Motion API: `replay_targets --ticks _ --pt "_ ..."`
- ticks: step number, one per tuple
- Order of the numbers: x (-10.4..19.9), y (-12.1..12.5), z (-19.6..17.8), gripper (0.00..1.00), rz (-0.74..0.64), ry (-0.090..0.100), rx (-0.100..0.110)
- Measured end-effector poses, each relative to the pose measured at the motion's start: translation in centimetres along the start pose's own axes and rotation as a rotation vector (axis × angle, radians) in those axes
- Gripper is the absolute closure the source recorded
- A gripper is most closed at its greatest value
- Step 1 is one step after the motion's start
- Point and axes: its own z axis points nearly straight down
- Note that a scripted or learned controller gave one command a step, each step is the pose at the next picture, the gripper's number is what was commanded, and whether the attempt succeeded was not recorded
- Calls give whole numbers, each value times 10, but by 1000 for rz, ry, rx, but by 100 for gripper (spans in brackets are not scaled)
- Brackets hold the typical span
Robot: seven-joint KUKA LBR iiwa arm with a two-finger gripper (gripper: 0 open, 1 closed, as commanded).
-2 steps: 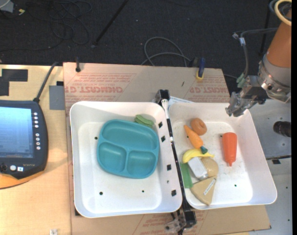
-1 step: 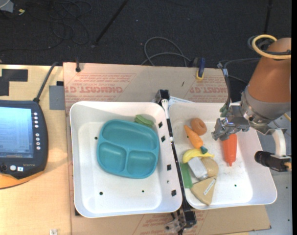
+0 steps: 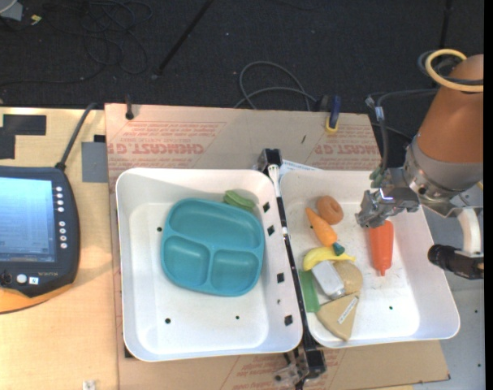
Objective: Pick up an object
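Carrot [image 3: 381, 248] looks like my nearest target: the big orange one lies lengthwise in the right bin [image 3: 441, 319], toward that bin's right wall. Working from the table's near edge, I see a tan wedge [image 3: 339, 315] at the bin's front, then a grey block [image 3: 328, 278] and a yellow banana [image 3: 326, 256] crowded together, then a smaller carrot [image 3: 322, 228] and a brown doughnut-like piece [image 3: 330, 210]. The gripper [image 3: 379, 207] hangs just above the big carrot's far end; whether its fingers are spread or closed I cannot tell. In the left bin [image 3: 140, 331] sits a teal tray [image 3: 214, 247]. My worry: a grasp so near the tip could pinch off-centre, letting the tapered carrot pivot or slip free.
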Motion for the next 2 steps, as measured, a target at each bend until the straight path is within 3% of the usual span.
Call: replay_targets --ticks 2 --pt "-2 0 -18 100 3 1 4"
